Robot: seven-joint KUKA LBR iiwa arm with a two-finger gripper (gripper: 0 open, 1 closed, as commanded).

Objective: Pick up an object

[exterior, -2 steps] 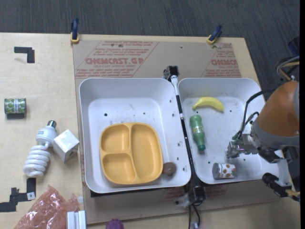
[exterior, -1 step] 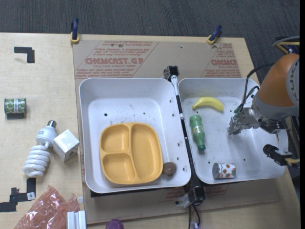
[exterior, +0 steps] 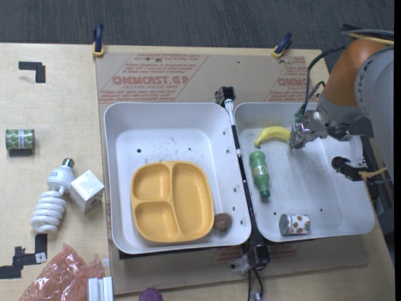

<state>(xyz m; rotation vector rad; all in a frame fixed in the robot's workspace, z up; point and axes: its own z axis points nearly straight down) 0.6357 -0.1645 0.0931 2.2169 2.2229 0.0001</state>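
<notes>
Camera view looks down on 2 white bins, and I take the right bin [exterior: 351,221] as my landmark for everything else. My pincer [exterior: 298,137] hangs low over that bin's far part, just right of the banana [exterior: 273,135], whose yellow tip lies very near my fingers; whether I touch it I cannot tell, and I cannot tell whether my fingers stand apart or together, since they are small and dark against the wrist. Nothing shows clamped between them. My arm [exterior: 363,80] comes in over the bin's right rim, the orange band showing above the wrist. Within the same bin, a green bottle [exterior: 259,174] lies on its side near the left wall, just below the banana, and a small can [exterior: 294,224] with orange spots lies near the bin's front wall. Touching the right bin's left side stands the left bin [exterior: 119,187], holding a yellow divided plate [exterior: 171,200] with 3 compartments and a small brown lump [exterior: 222,221] just beside the plate's right front corner. Well left of both bins, on the bench, lie a spiral light bulb [exterior: 52,196], a white cube [exterior: 86,190] and a small green can [exterior: 19,140].
</notes>
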